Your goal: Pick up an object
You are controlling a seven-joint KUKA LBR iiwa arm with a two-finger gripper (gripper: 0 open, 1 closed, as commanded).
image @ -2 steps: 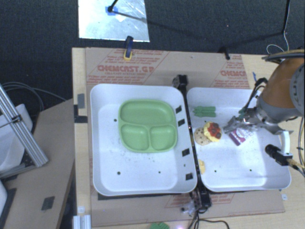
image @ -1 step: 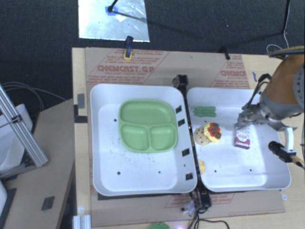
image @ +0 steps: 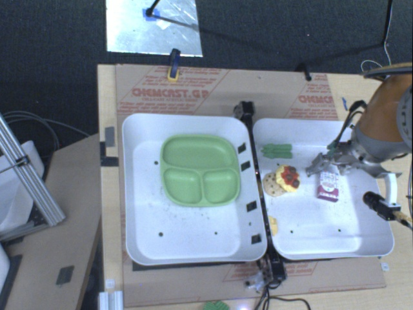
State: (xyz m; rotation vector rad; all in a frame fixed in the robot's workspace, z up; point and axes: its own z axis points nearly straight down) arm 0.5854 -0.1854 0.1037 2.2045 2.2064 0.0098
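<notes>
Dark carpet surrounds a bench on which two white bins sit side by side; the left bin (image: pixel 139 192) holds a green divided plate (image: pixel 199 171). In the right bin (image: pixel 361 234), a green object (image: pixel 277 150) lies far, a red-and-yellow toy (image: pixel 287 177) near the middle, and a small red-and-white carton (image: pixel 328 186) to its right. The gripper (image: pixel 328 165) is poised just above the carton; its opening cannot be told. Approach is judged under way; a descent and a firm closure around the carton are called for next.

"CHEMCAST GP" in red, printed twice on the brown board (image: pixel 193 86) beneath the bins
</notes>
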